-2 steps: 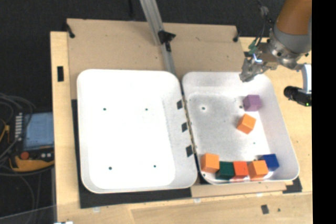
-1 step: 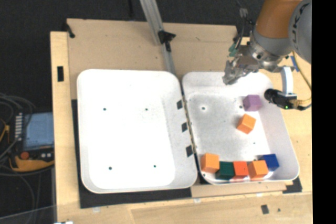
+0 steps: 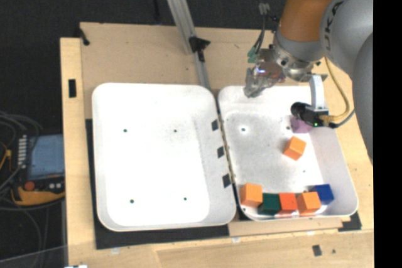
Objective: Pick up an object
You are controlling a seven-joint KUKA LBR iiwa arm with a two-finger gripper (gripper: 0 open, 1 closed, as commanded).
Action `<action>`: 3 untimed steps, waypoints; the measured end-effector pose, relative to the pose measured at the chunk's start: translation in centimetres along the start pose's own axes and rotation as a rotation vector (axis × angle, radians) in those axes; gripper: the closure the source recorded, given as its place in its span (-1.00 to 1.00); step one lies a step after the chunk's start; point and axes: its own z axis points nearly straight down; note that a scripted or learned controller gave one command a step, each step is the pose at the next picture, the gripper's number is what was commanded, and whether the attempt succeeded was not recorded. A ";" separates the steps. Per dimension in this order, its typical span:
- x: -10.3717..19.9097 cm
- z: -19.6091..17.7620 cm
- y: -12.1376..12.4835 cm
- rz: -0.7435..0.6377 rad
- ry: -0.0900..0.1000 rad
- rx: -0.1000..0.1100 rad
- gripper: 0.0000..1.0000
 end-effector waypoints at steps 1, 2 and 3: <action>4.5 -0.6 0.3 0.000 0.000 0.000 1.00; 10.5 -1.0 0.4 -0.001 0.000 0.000 1.00; 15.0 -1.0 0.6 0.001 0.000 -0.001 1.00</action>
